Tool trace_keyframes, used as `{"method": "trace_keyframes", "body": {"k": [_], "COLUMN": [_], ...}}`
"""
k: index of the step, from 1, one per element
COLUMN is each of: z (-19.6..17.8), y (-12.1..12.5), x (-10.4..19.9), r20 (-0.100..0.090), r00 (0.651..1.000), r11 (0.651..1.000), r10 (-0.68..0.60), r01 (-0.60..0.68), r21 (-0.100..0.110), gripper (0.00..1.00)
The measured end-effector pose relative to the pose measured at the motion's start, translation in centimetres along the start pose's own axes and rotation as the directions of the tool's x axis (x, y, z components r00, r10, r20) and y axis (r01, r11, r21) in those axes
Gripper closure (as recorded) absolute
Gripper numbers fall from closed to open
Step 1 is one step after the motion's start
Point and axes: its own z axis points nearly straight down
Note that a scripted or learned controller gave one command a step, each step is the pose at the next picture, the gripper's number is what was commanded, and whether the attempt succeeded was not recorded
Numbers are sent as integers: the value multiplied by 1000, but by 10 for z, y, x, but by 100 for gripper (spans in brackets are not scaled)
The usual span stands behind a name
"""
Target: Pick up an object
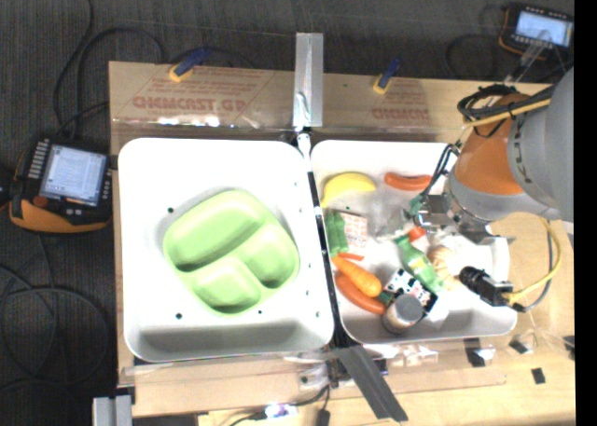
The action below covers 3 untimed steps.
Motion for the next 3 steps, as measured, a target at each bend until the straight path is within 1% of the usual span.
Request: {"method": "trace_keyframes", "body": {"k": [1,2,3], "z": [-10,-106,-34], "y": [1,6,-60], "x": [1,40,30], "r20": [-2,-1,-2], "r00": [1000,999,991], "r11": [1000,999,991], "r10": [-1,47,-132], "r01": [1,-47,132], "r21": [-1,14,3], "gripper": [100,100,100]}}
